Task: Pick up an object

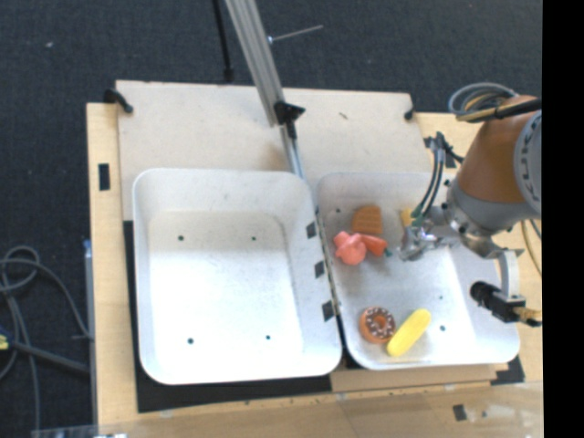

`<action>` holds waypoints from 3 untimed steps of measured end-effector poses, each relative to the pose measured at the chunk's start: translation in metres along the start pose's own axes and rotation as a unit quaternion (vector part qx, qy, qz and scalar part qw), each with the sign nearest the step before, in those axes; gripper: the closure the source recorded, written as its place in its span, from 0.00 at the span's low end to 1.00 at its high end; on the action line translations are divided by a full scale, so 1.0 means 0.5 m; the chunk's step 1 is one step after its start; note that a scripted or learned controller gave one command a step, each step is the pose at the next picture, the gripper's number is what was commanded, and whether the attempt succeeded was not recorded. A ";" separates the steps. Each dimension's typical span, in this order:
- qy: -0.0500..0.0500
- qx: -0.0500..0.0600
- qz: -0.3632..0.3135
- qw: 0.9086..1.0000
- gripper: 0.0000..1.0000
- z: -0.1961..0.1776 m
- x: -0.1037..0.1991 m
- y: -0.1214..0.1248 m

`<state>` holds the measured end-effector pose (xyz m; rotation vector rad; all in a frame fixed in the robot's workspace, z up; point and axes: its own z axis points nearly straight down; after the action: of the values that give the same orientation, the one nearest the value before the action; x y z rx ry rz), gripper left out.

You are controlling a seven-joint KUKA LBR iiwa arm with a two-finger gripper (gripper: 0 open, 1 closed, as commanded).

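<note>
Arm in from the right, orange band above the wrist, reaching down into the right-hand bin (pixel 474 336). Gripper (pixel 415 243) sits low over the upper middle of that bin's floor, above bare white floor as far as the slant shows.

Whether the gripper is spread or pressed together: cannot tell, too small and dark against the wrist hardware. Nothing seen caught in it.

Candidates, all in the right bin:
- pink toy (pixel 352 246), just left of the gripper, near but apart from it; a small teal bit at its right side
- brown block-like piece (pixel 367 217), just above and touching or nearly touching the pink toy
- small yellow bit (pixel 405 216), partly behind the gripper's cabling, identity unclear
- sprinkled doughnut (pixel 376 324), near the bin's front wall
- yellow banana-like piece (pixel 408 332), lying aslant, just beside the doughnut on its right

Left bin (pixel 155 245): bare speckled floor.

Progress, as a judgement: pick not yet made. Every object lies on the bin floor, none lifted. Arm is down at working height, nearest the pink toy, so that looks the likely target, though the gripper is offset to its right. Left to do: close on an object, raise it clear of the bin
</note>
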<state>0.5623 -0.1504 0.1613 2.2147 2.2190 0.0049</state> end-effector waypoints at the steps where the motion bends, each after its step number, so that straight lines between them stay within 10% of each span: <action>1: 0.000 0.000 0.000 1.000 1.00 -0.088 -0.009 0.003; 3: 0.001 0.003 -0.002 1.000 1.00 -0.177 0.065 0.033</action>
<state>0.5780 -0.1177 0.2498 2.2149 2.2264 0.0002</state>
